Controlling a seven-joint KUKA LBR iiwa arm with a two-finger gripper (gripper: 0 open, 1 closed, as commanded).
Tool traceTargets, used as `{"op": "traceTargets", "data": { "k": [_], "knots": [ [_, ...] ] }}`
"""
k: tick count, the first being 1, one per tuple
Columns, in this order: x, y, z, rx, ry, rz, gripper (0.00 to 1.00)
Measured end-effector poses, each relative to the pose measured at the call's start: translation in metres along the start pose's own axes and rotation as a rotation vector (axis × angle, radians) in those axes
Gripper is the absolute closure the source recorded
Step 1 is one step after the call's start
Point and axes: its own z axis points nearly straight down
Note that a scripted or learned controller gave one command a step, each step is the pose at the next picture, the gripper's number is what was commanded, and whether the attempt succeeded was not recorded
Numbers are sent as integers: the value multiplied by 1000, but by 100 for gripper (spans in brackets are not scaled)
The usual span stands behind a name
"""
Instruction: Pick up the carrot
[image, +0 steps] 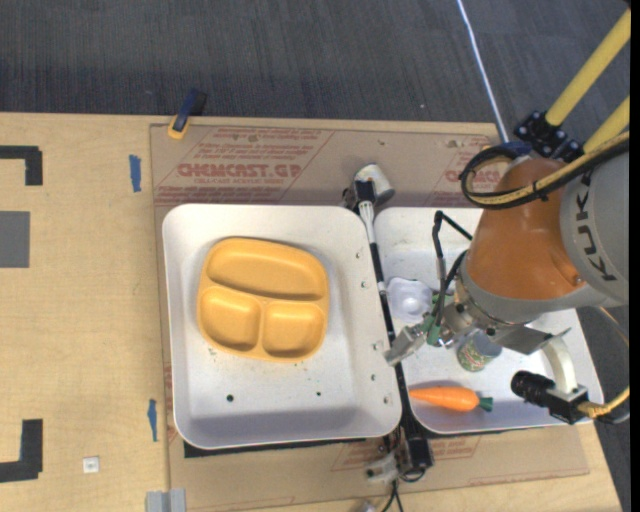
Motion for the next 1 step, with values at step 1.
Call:
{"op": "traceTargets", "data": {
  "k": [1],
  "knots": [
    [30, 12, 0, 1, 0, -219, 0]
  ]
}}
